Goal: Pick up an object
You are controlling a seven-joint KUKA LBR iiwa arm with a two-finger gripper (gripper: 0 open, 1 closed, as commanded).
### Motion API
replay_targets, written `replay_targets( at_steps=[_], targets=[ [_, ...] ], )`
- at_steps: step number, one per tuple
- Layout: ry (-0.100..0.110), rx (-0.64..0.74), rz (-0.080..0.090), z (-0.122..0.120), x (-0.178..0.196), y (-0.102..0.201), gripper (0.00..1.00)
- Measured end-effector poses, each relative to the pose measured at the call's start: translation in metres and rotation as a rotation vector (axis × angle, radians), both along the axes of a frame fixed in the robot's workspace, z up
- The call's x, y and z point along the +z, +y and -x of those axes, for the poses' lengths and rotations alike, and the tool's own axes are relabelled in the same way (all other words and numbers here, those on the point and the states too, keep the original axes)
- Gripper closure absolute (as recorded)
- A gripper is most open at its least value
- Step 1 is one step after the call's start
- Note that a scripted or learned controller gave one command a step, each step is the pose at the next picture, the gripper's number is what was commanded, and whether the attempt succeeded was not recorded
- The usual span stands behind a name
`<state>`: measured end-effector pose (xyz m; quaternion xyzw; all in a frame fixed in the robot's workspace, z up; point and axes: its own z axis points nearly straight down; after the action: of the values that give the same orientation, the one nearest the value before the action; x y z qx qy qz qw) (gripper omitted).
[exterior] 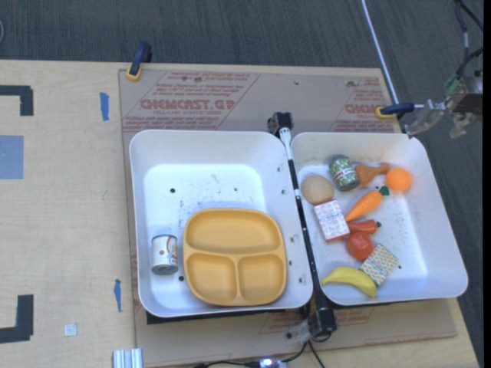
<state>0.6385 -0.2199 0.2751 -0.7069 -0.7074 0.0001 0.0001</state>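
The right bin (441, 244) holds several small items. A green can (344, 172) lies at the back, with a beige potato (315, 188) to its left and an orange fruit (398, 179) to its right. A carrot (364, 204) lies slanted in the middle, beside a pink and white box (331, 221). Below them are a red pepper (360, 241), a patterned packet (379, 264) and a banana (351, 280) near the front wall. In the left bin (146, 175) a yellow divided plate (234, 263) lies at the front right, and a small white can (163, 253) stands to its left.
Both bins rest on a cardboard sheet (199, 102) on the wooden bench. A black clamp (281, 121) sits where the bins meet at the back. A blue-handled clamp (395, 110) and cables (460, 102) are at the back right. A thin metal rod (376, 37) slants above.
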Motion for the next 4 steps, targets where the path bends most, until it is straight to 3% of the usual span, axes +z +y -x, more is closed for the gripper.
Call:
replay_targets(
  at_steps=[1, 2, 3, 4],
  targets=[
    [0.012, 0.005, -0.020, -0.027, -0.181, 0.006, 0.00],
    [0.000, 0.000, 0.000, 0.021, -0.190, 0.035, 0.00],
    [-0.004, -0.001, 0.002, 0.020, -0.179, 0.034, 1.00],
    [0.002, -0.001, -0.001, 0.121, -0.133, 0.105, 1.00]
  ],
)
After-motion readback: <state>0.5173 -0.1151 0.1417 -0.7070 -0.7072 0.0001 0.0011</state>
